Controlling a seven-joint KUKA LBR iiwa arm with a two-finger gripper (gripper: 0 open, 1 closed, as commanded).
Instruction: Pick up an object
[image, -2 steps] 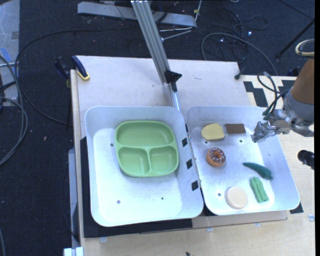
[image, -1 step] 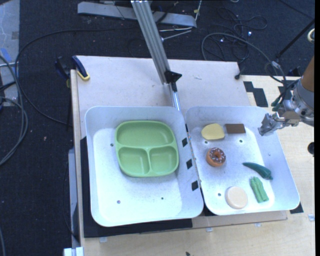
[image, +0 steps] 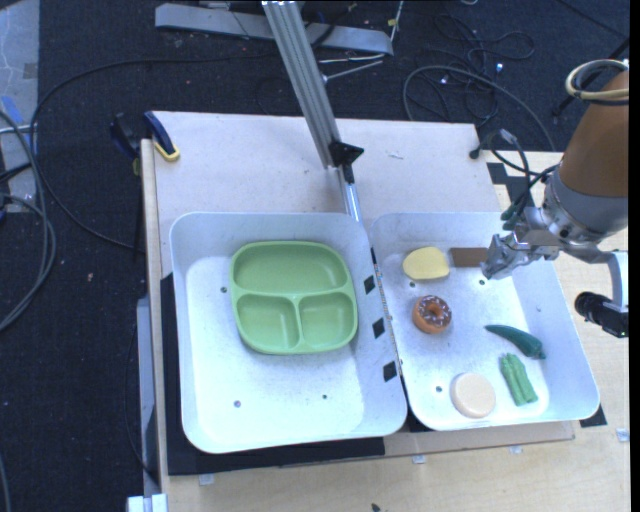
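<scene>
From the fixed camera above, two shallow white bins are seen side by side on a pale wooden bench (image: 250, 165). In the left white bin (image: 205, 400), a light green plastic plate with three compartments (image: 295, 297) is laid towards the far side.

In the right white bin (image: 570, 385), several small items are spread out. A yellow rounded piece (image: 426, 264) is found near the far edge, with a flat brown strip (image: 466, 257) just beside it on its right. A brown ring-shaped doughnut with a pink centre (image: 432, 314) is placed near the middle. A dark green pepper-like piece (image: 516, 340) lies towards the right wall, a bundle of light green bean-like sticks (image: 517, 380) is set just below it, and a cream round disc (image: 473, 394) rests near the front edge.

The grey arm with its orange band (image: 600, 140) is brought in from the right, and the metal gripper (image: 497, 262) is held over the far part of the right bin, just beside the brown strip. Whether it is released or clenched cannot be told; nothing is seen between its parts.
</scene>
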